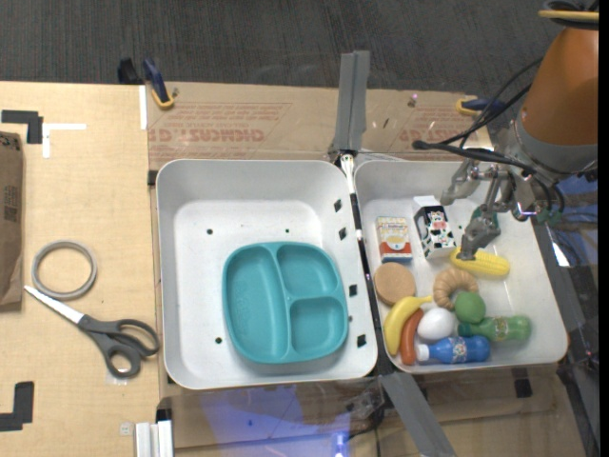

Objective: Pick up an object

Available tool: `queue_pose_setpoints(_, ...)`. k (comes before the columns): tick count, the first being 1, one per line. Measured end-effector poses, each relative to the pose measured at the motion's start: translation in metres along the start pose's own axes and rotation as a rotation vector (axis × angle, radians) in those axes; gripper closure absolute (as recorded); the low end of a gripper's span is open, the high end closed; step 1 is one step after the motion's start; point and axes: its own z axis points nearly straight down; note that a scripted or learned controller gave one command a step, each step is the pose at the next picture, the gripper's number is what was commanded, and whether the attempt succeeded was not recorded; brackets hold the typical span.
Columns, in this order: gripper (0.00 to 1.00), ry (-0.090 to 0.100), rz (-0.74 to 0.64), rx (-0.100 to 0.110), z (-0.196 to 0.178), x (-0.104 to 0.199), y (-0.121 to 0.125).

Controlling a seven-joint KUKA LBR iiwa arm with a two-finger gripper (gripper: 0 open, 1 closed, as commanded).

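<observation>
From my remote seat, nearest the camera in the right white bin (547, 303) I see a blue-and-white plastic bottle (457, 350) lying on its side against the front wall, with a white egg-shaped toy (436, 325) just behind it and a red sausage-shaped toy (409, 339) and a yellow toy banana (400, 318) curled at its left end. A green plastic bottle (502, 328) lies to the right, and a round green toy (469, 307) sits between it and a tan croissant-like pastry toy (454, 284). Left of that is a flat round tan cookie toy (394, 282).

In the left white bin (190, 255) rests a teal three-compartment plastic plate (285, 301), towards the front. On the worktop (76, 208) to the left lie grey-handled scissors (100, 329) and a ring of clear tape (64, 268).

Further back in the right bin, a yellow oblong toy (483, 263) lies near the right wall. The gripper (470, 244) hangs directly over its left end, its fingertip touching or almost touching the toy; I can't tell whether the fingers are spread or closed, and nothing shows the toy being gripped. To its left stand a small black-and-white carton (434, 230) and a small orange-and-white carton (394, 237). Beyond the bins, a sheet of brown cardboard (247, 127) covers the worktop.
</observation>
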Motion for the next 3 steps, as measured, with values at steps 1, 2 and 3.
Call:
queue_pose_setpoints(1, 0.0, 0.001, 0.062, 0.0, 0.143, 0.023, -0.002)
queue_pose_setpoints(2, 0.0, 0.002, 0.221, 0.0, 0.153, 0.065, -0.009)
queue_pose_setpoints(3, 0.0, -0.002, 0.472, 0.001, 0.152, -0.048, -0.054)
